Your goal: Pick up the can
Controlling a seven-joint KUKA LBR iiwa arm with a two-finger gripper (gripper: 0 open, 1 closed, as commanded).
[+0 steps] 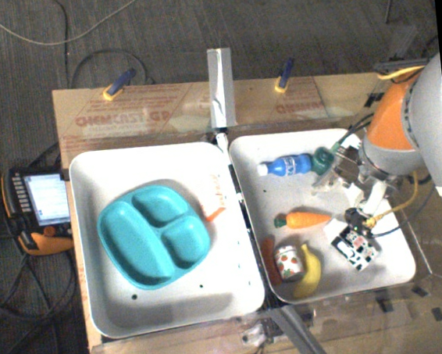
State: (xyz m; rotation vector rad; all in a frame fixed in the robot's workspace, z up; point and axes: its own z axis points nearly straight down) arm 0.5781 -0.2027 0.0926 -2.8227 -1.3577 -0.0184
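The can (289, 262) is small, with a white label dotted red, and sits at the front of the right bin (404, 271), touching a yellow banana (311, 274) on its right. My gripper (335, 173) hangs over the back right of that bin, beside a dark green object (323, 157) and well behind and to the right of the can. Nothing shows in its grasp.
The right bin also holds a blue bottle (287, 165) lying at the back, an orange carrot (305, 219) in the middle and a black-and-white checkered block (356, 247) at the right. A teal divided plate (156, 234) lies in the left bin (101, 303).
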